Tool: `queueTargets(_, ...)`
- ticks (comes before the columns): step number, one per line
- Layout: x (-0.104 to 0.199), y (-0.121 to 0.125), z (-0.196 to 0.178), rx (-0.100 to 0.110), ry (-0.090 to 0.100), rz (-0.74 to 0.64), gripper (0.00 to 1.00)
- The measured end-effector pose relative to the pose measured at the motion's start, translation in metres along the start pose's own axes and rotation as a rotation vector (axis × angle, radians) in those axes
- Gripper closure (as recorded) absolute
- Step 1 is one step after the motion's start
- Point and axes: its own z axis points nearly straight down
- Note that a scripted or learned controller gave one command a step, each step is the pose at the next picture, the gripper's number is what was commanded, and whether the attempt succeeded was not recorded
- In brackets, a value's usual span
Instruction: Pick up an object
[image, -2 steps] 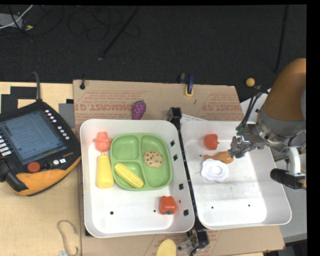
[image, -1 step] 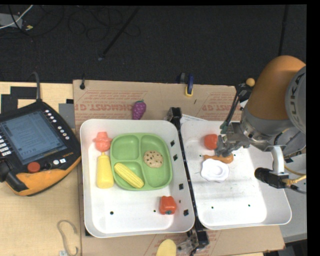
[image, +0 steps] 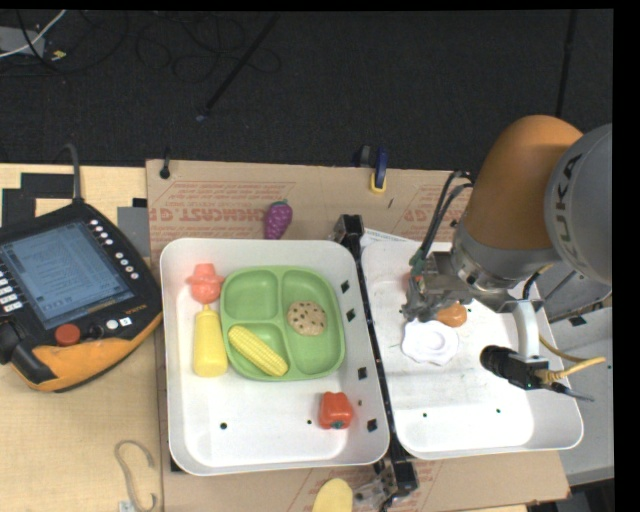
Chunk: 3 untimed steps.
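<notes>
My gripper (image: 421, 306) hangs low over the right bin (image: 480, 425), near its left side. Just below it lies a white round object (image: 431, 345). A small orange object (image: 453, 316) sits close to the gripper's right, partly hidden by it. The left bin (image: 250, 430) holds a green divided plate (image: 252, 298) with a cookie (image: 307, 318) and a yellow corn cob (image: 258, 350) in it. Beside the plate are a yellow bottle (image: 208, 342) and a pink object (image: 204, 283). A red pepper (image: 335, 409) lies near that bin's front right.
A purple grape bunch (image: 278, 218) rests on the cardboard behind the left bin. A yellow object (image: 333, 495) lies in front of the bins. A teach pendant (image: 65, 290) sits on the bench at the left. The grey arm (image: 545, 215) looms over the right bin's far right.
</notes>
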Motion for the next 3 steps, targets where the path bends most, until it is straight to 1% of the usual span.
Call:
queueTargets(1,0.054,-0.005,-0.005,-0.001,-0.001,-0.001,1.0)
queueTargets(2,0.062,-0.007,0.01,0.001,-0.003,0.004,1.0)
queueTargets(3,0.05,-0.002,-0.003,-0.002,-0.003,0.004,1.0)
